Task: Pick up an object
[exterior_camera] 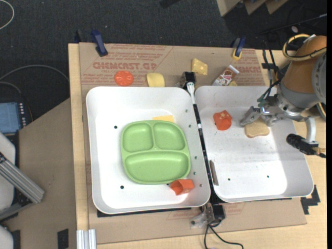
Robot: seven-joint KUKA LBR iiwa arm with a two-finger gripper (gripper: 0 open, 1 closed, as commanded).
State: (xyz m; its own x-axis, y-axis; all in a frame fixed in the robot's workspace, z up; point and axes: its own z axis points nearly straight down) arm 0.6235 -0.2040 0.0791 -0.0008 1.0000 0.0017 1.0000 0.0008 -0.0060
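Taking the green divided plate (154,152) in the left bin (101,154) as the landmark, an orange block (181,186) lies nearest the camera, touching the plate's near right corner. A pale yellow piece (164,119) peeks out just behind the plate's far edge. To the plate's right, across the bins' shared rim, the right bin (249,175) holds a red-orange piece (222,120) and, farther right, a tan flat piece (257,130). The gripper (256,116) hangs just above the tan piece, fingers spread, with nothing between them. Beyond the plate, on the cardboard (129,62), lie an orange round item (124,78), a yellow lump (155,80), a yellow wedge (199,66) and a small carton (225,77).
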